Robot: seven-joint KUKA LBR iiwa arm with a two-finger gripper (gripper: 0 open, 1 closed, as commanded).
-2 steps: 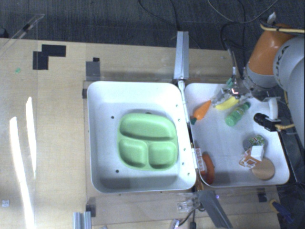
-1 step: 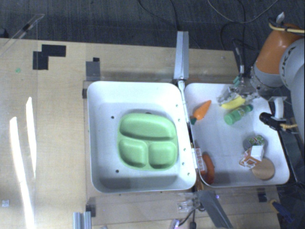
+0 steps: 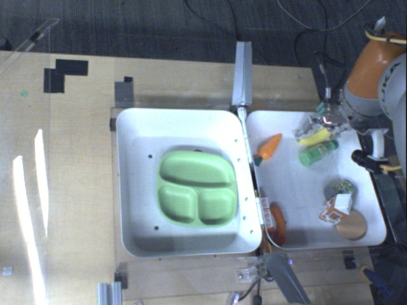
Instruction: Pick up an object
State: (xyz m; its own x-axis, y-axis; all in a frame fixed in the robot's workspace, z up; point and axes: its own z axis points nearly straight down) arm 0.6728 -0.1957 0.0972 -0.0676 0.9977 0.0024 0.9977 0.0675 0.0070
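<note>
A grey robot arm point(image 3: 381, 88) with an orange band reaches into the right white bin point(image 3: 289, 189) from the bin's far corner. Its two-finger gripper point(image 3: 321, 124) sits low over a small yellow object point(image 3: 316, 138), just above a green bottle point(image 3: 318, 152) lying on its side; whether the gripper is clenched or released cannot be told. An orange carrot-shaped toy point(image 3: 269, 146) lies to the left, apart. A red object point(image 3: 277, 219) rests half-hidden at the bin's near wall. The left white bin point(image 3: 130, 170) holds a green sectioned tray point(image 3: 196, 187).

Arm point(image 3: 381, 75) cut off at right edge; jaws indistinct.
</note>
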